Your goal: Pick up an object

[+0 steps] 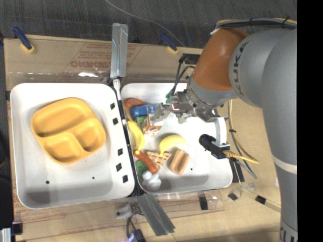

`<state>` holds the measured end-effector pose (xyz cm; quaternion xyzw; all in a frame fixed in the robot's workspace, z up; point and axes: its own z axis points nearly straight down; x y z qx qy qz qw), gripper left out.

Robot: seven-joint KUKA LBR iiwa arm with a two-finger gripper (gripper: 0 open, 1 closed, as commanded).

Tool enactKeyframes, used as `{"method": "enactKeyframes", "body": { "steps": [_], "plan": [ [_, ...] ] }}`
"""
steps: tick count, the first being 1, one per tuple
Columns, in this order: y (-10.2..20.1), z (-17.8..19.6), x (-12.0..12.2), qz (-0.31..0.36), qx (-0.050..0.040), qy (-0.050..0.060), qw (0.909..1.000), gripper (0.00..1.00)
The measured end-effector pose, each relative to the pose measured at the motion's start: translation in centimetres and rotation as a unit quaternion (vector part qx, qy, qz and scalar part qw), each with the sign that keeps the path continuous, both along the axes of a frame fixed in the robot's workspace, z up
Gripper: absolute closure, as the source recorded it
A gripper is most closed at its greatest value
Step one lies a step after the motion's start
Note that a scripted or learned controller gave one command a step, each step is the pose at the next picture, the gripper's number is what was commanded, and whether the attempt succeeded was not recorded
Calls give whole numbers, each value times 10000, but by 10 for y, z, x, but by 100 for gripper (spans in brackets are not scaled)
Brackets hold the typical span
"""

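The right bin point(217, 173) holds a heap of small toys. Among them are a yellow banana point(171, 141), a tan cylinder point(177, 161), a blue piece point(143, 110), a patterned carton point(150, 126), a long yellow piece point(133, 134) and a red-orange piece point(144, 159). My gripper point(170, 115) hangs over the upper middle of this bin, just above the banana and right of the carton. It is open, with nothing between its fingers.
The left bin point(30, 185) carries a yellow divided tray point(68, 129). A black divider with clips point(120, 135) separates the bins. A white-and-green item point(150, 180) lies at the right bin's near-left corner. A black cable mount point(212, 145) juts out beside the wrist.
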<state>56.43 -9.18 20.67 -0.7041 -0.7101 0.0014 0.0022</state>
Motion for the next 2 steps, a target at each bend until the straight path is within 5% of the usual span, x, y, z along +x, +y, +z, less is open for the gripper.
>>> {"method": "enactKeyframes", "body": {
  "steps": [1, 2],
  "plan": [
    [28, 4, 19, 450, -6, -22, 9990, 0],
    [-19, -113, 16, 1925, 8, -2, 9813, 0]
  ]
}}
